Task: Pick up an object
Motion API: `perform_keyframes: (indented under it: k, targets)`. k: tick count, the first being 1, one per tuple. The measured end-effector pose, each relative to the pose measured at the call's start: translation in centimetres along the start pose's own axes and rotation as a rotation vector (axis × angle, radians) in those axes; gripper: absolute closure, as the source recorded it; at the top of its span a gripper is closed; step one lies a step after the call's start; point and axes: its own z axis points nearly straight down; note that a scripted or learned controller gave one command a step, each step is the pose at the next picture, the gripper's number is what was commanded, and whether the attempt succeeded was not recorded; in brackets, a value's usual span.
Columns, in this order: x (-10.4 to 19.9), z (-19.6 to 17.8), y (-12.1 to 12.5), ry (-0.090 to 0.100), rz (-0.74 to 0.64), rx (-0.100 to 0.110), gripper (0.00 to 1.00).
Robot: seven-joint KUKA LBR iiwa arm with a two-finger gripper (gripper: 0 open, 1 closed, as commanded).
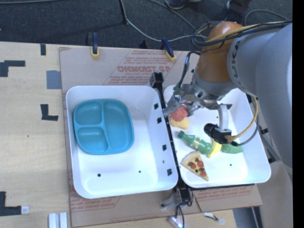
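Your gripper (pixel 182 106) is hanging low over the left part of the right bin (pixel 247 175), close to the wall that this bin shares with the left one. Its metal fingers are pointing down and to the left, and a small red, rounded object (pixel 179 113) is sitting at their tips. You are seeing this red piece right against the fingertips, but whether they are really closing on it or only touching it from above, you cannot tell, because the wrist is covering the gap.

Just under the red piece, a pale yellow, soft-looking lump (pixel 181 123) is lying on the smooth white floor of the bin; the two seem to be touching. A little lower and to the right, a green plastic bottle (pixel 194 142) is lying on its side, slanted, with its narrow neck pointing up and to the left. Beside its thick end you are seeing something yellow (pixel 215 148) and a flat green piece (pixel 232 149). Near the front of the bin, a toy pizza slice (pixel 196 165), triangular with red dots on it, is lying flat, apart from the gripper.

In the left bin (pixel 114 175), a glossy turquoise plate (pixel 102 126) with three compartments and rounded corners is resting flat. Both bins are shallow, white and smooth, standing on a brown cardboard sheet (pixel 128 68).
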Motion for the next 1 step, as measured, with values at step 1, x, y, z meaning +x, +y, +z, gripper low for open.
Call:
perform_keyframes:
  k: [1]
  targets:
    - [6.25,0.24,4.03,-0.001,0.000,0.004,1.00]
